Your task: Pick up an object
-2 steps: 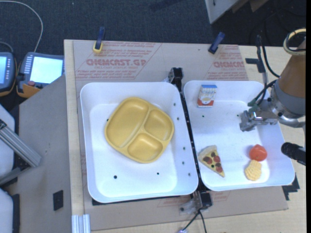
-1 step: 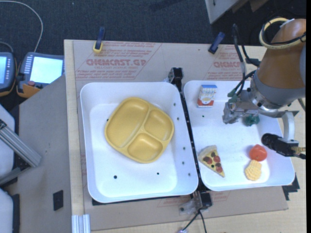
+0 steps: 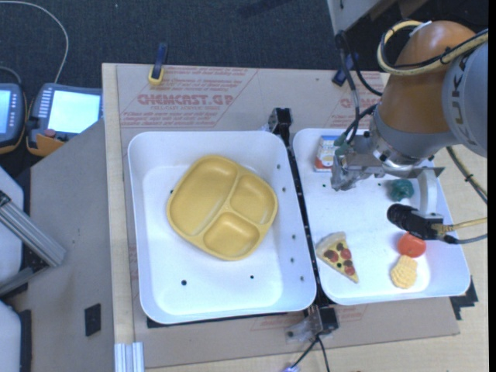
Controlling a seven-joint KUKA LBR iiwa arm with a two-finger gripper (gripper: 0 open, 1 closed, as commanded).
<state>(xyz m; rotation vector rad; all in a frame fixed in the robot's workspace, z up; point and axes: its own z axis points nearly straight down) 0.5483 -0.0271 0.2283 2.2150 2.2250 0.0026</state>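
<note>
- Risk: the gripper (image 3: 339, 181) hangs in the upper left part of the right bin (image 3: 364, 231), just below the small carton (image 3: 325, 152) and not over it. A straight descent from here would likely meet bare bin floor and close on nothing.
- Risk: the carton sits near the bin's upper left corner. A sideways correction could push it against the wall or tip it instead of bracketing it.
- Risk: the teal piece (image 3: 401, 188) lies half hidden under the wrist, so a wide swing could knock it.
- Other candidates: the pizza slice (image 3: 339, 256), red piece (image 3: 412, 246) and yellow piece (image 3: 404, 273) lie lower in the frame, well apart from the tool.
- Pose: the arm (image 3: 422, 76) enters from the upper right, wrist bent down, tool pointing roughly straight at the bin floor.
- Grip state: the tip is too small and dark here, so open or closed cannot be told. Nothing is visibly held.
</note>
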